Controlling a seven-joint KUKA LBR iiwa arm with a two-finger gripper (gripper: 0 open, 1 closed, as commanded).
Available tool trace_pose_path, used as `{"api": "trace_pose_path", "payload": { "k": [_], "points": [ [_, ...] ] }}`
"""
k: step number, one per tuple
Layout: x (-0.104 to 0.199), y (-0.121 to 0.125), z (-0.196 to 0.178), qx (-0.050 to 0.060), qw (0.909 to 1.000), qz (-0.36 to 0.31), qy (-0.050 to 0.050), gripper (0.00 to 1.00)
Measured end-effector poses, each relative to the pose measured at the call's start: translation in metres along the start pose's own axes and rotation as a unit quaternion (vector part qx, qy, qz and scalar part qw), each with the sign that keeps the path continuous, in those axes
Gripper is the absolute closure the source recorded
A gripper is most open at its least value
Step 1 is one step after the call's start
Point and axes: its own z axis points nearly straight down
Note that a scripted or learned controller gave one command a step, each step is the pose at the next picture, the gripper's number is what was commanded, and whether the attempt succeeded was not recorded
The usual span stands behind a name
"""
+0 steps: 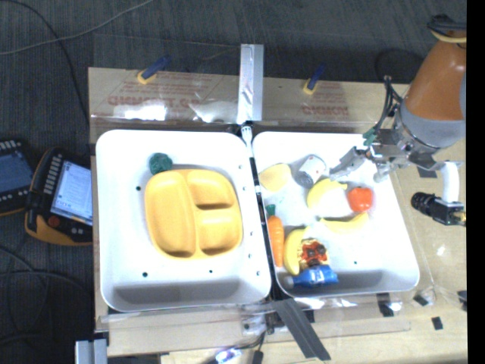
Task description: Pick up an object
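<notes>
Evidently the clutter is gathered in the right bin (394, 226) so the arm (436, 89), reaching in from the right, has its targets close; the left bin (114, 226) holds less. The end effector (350, 164) hangs over the right bin's upper part, slanted down toward the pile, just above a pale yellow round piece (327, 196) and beside a red tomato (361, 198). Nothing can be seen between its fingers, and whether they are spread or closed cannot be told at this angle. No object looks lifted yet, so I judge the pick is not done.

Counted, the right bin has one grey cup (309, 167), one pale lemon-like piece (275, 176), the round yellow piece, one tomato, one banana (342, 221), one carrot (275, 237) against the divider, and one blue-based toy (312, 262) near the front wall. The left bin carries one yellow divided tray (193, 211), lying flat, and one small green lump (160, 161) touching its far corner. Two bins sit side by side on the counter (189, 97).
</notes>
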Motion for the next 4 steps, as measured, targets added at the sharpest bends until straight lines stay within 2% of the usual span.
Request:
{"api": "trace_pose_path", "payload": {
  "k": [1, 2, 3, 4],
  "points": [
    [0.037, -0.002, 0.123, 0.001, 1.0, 0.004, 0.0, 0.0],
    [0.014, 0.024, 0.146, -0.005, 0.9995, 0.03, 0.0, 0.0],
    [0.026, 0.044, 0.065, 0.0, 0.9985, 0.054, -0.001, 0.0],
    [0.017, 0.023, 0.146, -0.006, 0.9999, 0.008, -0.002, 0.0]
  ]
}}
